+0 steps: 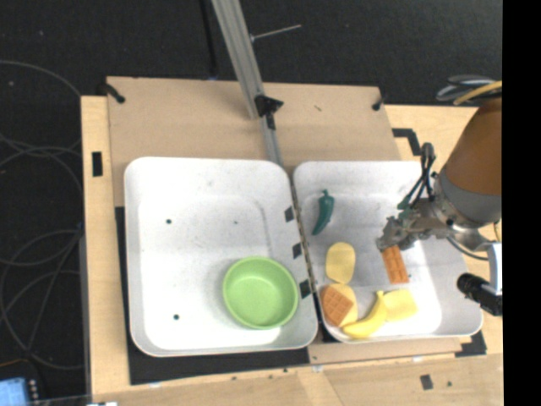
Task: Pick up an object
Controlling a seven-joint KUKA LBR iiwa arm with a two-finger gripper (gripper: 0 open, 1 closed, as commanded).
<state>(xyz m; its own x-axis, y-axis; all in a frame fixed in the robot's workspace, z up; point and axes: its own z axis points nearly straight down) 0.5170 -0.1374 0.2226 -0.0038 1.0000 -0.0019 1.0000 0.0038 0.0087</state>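
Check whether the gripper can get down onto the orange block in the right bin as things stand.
Probably yes. The gripper hangs just above the orange block's upper end, and nothing lies on the block. The yellow block sits close below it, apart, so crowding looks unlikely.

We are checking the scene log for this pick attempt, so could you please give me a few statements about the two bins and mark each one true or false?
1. The green bowl sits in the left bin. True.
2. The teal pepper-shaped toy lies in the left bin. False: it lies in the right bin, near the divider between the bins.
3. The gripper is over the right bin, close to the orange block. True.
4. The banana lies at the far edge of the right bin. False: it lies at the near edge, beside the waffle-patterned toy.
5. The bowl holds the pale yellow oval piece. False: that piece lies in the right bin.
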